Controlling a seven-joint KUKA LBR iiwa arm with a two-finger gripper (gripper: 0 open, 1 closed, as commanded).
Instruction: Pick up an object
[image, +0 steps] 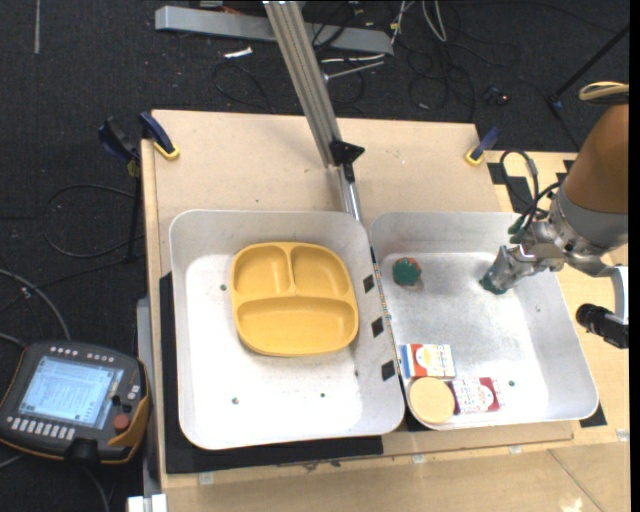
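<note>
The right bin (560, 330) holds several small items. A green, ball-like object (406, 271) lies near its far left corner. At the near edge sit a small white carton with red and orange print (427, 358), a round tan disc (433, 399) and a red and white pack (476, 395). My gripper (497, 279) reaches in from the right and hangs low over the far right part of this bin. It is well to the right of the green object. A dark greenish patch shows at its tip, and I cannot make out what it is.
A yellow divided plate (295, 298) lies in the left bin (200, 330). A slanted metal pole (312, 85) comes down to the bench between the bins. A teach pendant (70, 398) sits at the lower left, off the bench. Clamps mark the bench's far corners.
</note>
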